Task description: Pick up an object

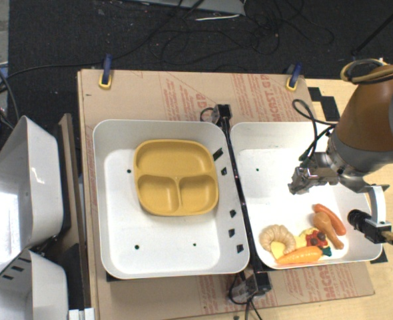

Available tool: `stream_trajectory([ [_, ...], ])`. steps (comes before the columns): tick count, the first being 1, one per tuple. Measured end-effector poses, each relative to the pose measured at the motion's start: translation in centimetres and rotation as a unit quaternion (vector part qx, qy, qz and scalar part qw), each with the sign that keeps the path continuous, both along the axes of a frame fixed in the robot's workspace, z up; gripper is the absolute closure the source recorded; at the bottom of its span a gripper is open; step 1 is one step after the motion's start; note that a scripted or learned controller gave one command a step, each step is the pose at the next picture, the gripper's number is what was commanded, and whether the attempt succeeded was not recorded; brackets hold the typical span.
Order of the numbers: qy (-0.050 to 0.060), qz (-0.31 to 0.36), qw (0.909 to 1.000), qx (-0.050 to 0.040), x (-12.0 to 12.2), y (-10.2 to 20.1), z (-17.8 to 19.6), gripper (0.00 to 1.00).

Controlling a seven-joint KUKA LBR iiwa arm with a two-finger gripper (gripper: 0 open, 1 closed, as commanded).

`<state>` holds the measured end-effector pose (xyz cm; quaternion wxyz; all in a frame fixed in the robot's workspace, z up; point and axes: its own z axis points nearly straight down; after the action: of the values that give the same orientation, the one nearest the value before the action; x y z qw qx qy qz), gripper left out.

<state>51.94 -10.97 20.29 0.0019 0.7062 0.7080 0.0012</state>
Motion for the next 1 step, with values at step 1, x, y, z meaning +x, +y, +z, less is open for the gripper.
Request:
stream_trajectory([
  [1, 0.0, 0.0, 1.0, -0.0002, 0.15, -0.01, 4.31, 1.0],
])
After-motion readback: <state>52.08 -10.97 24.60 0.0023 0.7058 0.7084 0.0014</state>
